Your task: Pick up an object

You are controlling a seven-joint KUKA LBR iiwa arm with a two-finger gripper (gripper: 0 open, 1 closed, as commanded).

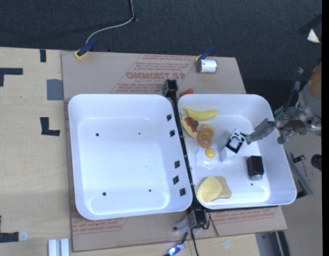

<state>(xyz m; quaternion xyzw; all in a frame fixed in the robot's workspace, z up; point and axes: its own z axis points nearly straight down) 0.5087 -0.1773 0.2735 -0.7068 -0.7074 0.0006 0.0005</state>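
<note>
Reaching in from the right, the tool hangs over the right bin's right side; whether it is wide or narrow cannot be told, and nothing is seen in it. Just left of its grey finger lies a small black-and-white block. Below sits a black box. Farther left lie a banana, an orange ring, a small yellow ball and a yellow round piece. Most of the arm is cut off. The left bin adjoins on the bench.
</note>
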